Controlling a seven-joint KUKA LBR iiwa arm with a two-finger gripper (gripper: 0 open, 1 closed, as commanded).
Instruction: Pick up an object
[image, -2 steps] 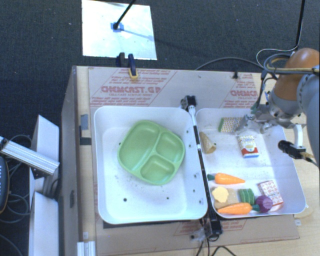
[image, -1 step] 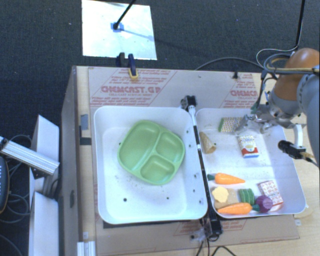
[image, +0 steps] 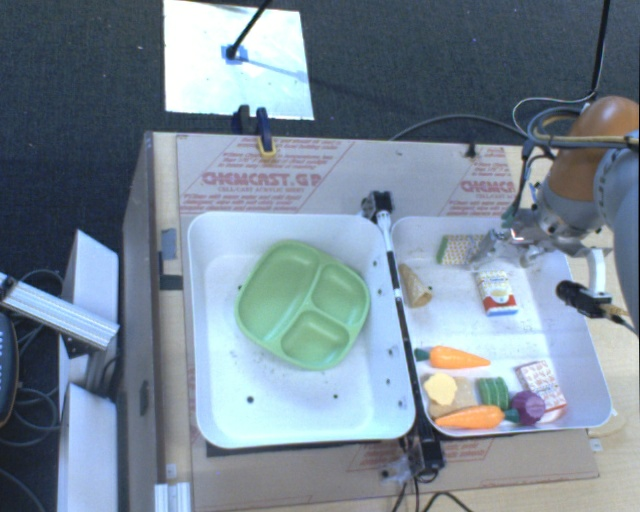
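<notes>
Plastic is what the little toy foods appear to be made of, so they are likely light, stiff and a bit slick; they are lying in the right bin (image: 600, 385), with the red-and-white carton (image: 495, 292) sitting just below the gripper (image: 510, 240), which is hovering over that bin's far end. Whether the hand is released or clenched I cannot tell. Judging by its flat faces, the carton is looking like the safest thing to pinch, across its narrow sides, whereas the orange carrot (image: 458, 357) is tapering and may be squirting free.
</notes>
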